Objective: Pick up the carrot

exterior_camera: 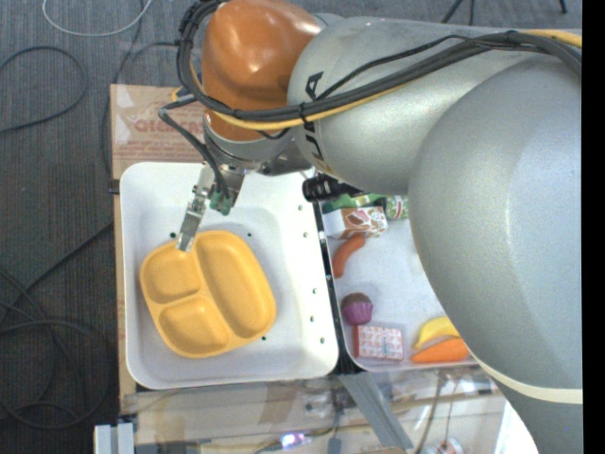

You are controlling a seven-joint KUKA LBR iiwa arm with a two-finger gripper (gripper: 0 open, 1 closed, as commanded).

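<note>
Carrot (440, 352) lies at the right bin's near edge; gripper (186, 238), seemingly shut and empty, touches the yellow tray's (208, 296) rim.

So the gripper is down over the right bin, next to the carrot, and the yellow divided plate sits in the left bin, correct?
Not quite. The camera view shows the gripper over the left bin, at the upper edge of the yellow divided plate, not over the right bin. The carrot lies in the right bin near its front, apart from the gripper. The plate does sit in the left bin.
</note>
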